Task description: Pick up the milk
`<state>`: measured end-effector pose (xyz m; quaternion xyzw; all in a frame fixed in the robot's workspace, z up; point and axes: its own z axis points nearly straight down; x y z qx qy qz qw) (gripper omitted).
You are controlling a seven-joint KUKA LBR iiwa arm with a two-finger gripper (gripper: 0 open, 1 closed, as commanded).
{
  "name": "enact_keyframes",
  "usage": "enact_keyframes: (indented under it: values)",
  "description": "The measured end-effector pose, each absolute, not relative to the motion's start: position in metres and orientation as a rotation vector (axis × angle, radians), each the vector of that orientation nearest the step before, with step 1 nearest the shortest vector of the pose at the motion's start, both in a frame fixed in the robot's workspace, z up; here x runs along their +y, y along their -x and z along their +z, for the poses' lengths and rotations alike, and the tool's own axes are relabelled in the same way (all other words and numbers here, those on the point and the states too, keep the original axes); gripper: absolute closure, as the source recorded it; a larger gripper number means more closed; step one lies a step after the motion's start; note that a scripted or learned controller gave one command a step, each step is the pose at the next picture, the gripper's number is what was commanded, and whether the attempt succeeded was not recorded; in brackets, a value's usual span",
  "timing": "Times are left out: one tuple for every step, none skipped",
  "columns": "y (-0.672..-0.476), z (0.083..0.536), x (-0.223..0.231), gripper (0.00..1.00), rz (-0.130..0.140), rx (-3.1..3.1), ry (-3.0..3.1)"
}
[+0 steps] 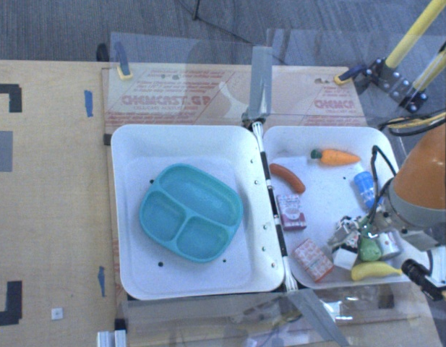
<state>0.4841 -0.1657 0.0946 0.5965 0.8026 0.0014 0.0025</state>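
Claw (350, 231) low in right bin (309, 139) | milk (290, 212): small pink-and-white carton, lying flat

My arm (425, 179) reaches in from the right, its orange band over the right bin (302, 139). My pincer (356, 233) sits low in that bin's near right corner, amid a small clutter: a green item (369, 249) just beside it, a banana (376, 270) along the near wall, and a white piece (344, 257) next to them. Farther left lie a pink carton (290, 212) and a chequered box (313, 259), apart from my pincer. A sausage (288, 178), a carrot (335, 157) and a blue bottle (363, 189) lie toward the far side. The left bin (136, 150) holds a teal divided plate (191, 212). Both bins rest on the worktop (42, 215).
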Motion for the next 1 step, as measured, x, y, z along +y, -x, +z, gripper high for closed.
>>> enact_keyframes:
  values:
    - [-0.4845,0.1049,-0.1665,1.00,0.008,2.512,-1.875]
